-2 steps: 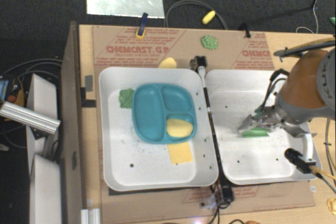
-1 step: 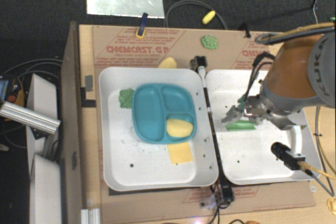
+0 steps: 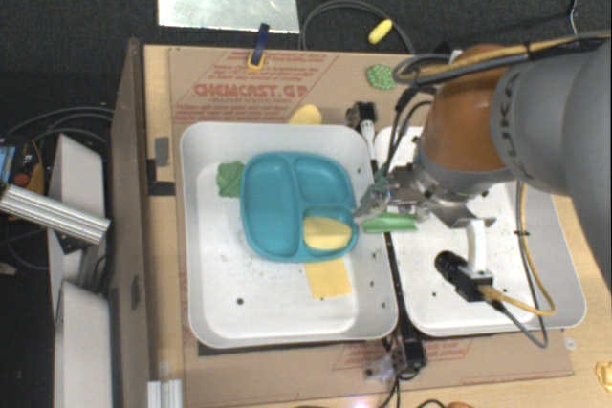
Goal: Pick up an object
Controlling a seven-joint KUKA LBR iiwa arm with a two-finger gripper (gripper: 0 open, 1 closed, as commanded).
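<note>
The left bin [image 3: 206, 301] holds a blue divided plate [image 3: 277, 205] with a pale yellow rounded piece [image 3: 327, 233] on its near right corner. A flat yellow slice [image 3: 330, 279] lies just in front of the plate, and a green leafy piece [image 3: 229, 177] peeks out at the plate's left edge. My gripper [image 3: 375, 204] hangs low over the divide between the two bins, right beside the plate's right rim. A green stick-like thing [image 3: 390, 224] sits directly under it, across the divide; whether it is gripped is hidden by the wrist.
The right bin [image 3: 535, 291] lies mostly under my arm, with bare floor at its right. Behind the bins, on the cardboard, rest a yellow piece [image 3: 306, 115], a small green round thing [image 3: 381, 75] and a blue-and-yellow clip [image 3: 258, 48].
</note>
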